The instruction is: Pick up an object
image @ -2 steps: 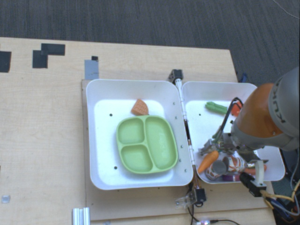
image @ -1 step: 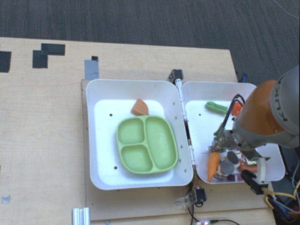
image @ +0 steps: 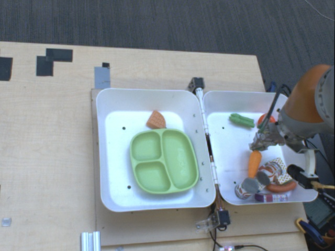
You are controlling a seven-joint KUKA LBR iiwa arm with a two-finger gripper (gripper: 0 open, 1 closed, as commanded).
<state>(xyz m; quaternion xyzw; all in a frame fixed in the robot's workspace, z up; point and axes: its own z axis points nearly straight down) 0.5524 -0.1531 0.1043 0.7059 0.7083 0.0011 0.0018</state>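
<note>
Nearest the camera, along the front wall of the right-hand shallow white bin (image: pixel 226 192), a small heap of toys lies together: a grey-and-white rounded piece (image: pixel 246 187), a red sausage-shaped toy (image: pixel 280 186) and a patterned brown-and-white object (image: pixel 273 169), all touching or overlapping. Just behind them an orange carrot-shaped toy (image: pixel 254 164) lies nearly upright in the view, its upper end close under the gripper.

Beside this bin, the left-hand shallow white bin (image: pixel 112 140) holds a light green plastic plate with three compartments (image: pixel 164 161), set toward its front right. Behind the plate's rear rim, just beside it, rests a small orange-brown wedge-shaped piece (image: pixel 156 120).

Further back, the grey arm with the orange band (image: pixel 310 101) reaches in from the right and bends down over the right bin's right half. Its two-finger gripper (image: pixel 260 143) points down and leftward, low over the bin floor just above the carrot's top. Whether its fingers are spread or closed I cannot tell; nothing is visibly held between them. A dark cable runs up from the wrist.

Beyond the gripper, near the bin's rear wall, lies a green pickle-shaped toy (image: pixel 241 120), with a small red-orange piece (image: pixel 263 120) just to its right, partly hidden by the arm.
</note>
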